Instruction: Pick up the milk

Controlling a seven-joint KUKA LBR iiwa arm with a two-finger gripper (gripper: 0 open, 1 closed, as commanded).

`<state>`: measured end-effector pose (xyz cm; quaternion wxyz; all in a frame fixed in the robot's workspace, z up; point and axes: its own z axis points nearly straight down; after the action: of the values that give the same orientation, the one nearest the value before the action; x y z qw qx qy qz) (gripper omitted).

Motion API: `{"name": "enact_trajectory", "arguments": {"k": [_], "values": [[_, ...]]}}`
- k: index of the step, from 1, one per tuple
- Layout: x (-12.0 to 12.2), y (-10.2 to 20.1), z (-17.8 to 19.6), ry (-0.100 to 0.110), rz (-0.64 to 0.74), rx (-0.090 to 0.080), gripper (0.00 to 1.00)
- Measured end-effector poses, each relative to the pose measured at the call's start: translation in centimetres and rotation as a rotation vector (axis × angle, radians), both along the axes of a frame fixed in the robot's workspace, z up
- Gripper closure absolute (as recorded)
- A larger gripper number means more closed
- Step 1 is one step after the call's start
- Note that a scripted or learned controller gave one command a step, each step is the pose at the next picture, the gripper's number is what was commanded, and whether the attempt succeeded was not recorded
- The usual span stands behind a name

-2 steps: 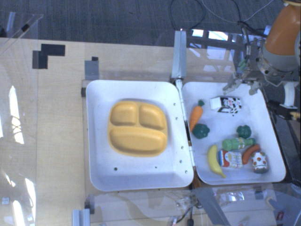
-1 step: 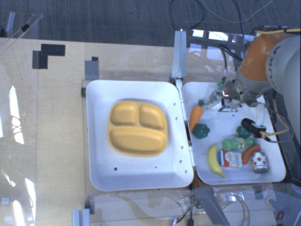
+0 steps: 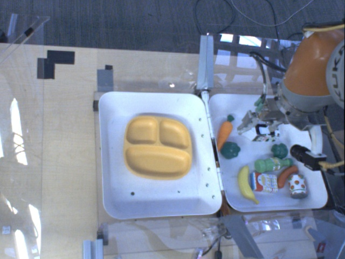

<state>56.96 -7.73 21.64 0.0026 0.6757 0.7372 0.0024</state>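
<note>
Two white bins sit side by side on the pale wooden surface. The left bin carries a yellow divided tray, three compartments, set roughly in its middle. The right bin is where the clutter is.

The arm comes in from the right, its orange band bulking over the far right corner of that bin. Below it hangs the claw, over the far-middle part of the right bin. Its metal fingers look spread apart, with nothing caught between them. Just under its tips lies a small black-and-white piece; too small to say what it is.

The milk, a little carton with red and blue print, lies on its side near the front of the right bin, well apart from the claw. A banana curves just to its left, touching or nearly so. A sausage-like orange-red piece lies to its right, and beyond that a white speckled object with a red top. A green item rests just behind the carton, and another green lump sits a bit farther back.

Toward the left wall of that bin a carrot lies slanted, with a dark green broccoli just nearer than it.
</note>
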Motion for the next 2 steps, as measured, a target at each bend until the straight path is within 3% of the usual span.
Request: {"name": "enact_trajectory", "arguments": {"k": [1, 2], "values": [[-0.9, -6.9, -3.5, 0.004, -0.067, 0.0, 0.0], [1.7, -8.8, -12.8, -0.004, -0.032, -0.003, 0.0]]}}
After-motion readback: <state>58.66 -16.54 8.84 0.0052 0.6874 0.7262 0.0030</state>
